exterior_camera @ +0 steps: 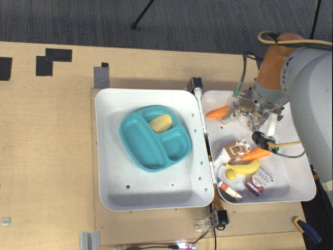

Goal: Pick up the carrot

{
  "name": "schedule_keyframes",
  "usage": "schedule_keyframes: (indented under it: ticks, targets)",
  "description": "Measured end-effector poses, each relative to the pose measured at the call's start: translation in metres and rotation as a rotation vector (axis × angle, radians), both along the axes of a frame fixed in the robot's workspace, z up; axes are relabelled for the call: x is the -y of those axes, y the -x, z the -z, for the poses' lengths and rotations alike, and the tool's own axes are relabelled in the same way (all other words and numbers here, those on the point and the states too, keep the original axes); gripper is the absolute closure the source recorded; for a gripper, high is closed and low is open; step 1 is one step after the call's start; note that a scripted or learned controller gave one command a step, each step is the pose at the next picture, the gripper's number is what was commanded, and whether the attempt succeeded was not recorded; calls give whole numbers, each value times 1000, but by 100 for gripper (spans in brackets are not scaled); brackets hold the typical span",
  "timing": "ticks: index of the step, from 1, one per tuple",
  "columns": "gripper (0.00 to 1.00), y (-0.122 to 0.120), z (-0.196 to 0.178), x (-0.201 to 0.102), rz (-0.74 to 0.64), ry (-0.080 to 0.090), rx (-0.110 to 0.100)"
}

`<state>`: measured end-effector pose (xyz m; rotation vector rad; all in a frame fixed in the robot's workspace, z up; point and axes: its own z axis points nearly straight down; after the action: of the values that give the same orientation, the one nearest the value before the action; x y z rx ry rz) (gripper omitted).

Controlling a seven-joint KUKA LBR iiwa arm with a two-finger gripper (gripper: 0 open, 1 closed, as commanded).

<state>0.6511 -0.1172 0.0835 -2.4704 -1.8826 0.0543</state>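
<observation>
An orange carrot (pixel 217 112) lies in the upper left part of the right bin (pixel 291 189), pointing left toward the divider. My gripper (pixel 242 112) hangs low over the bin just to the right of the carrot's thick end, right against it or nearly so. The grey arm with its orange band (pixel 270 66) comes in from the right above it. A second orange, carrot-like piece (pixel 257 153) rests lower in the same bin, clear of the gripper.
In the right bin's lower part lie a yellow banana (pixel 243 168), a small waffle-like toy (pixel 238 149), a purple packet (pixel 258 181) and a small tube (pixel 230 190). The left bin (pixel 112 186) holds a teal divided plate (pixel 154 138) with a yellowish lump (pixel 160 123).
</observation>
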Motion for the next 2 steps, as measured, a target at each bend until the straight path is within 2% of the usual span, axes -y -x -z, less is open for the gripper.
schedule_keyframes:
  ticks: [1,2]
  targets:
    - [0,-10,0,-21,146,20,9]
    - [0,46,-23,13,-268,3,53]
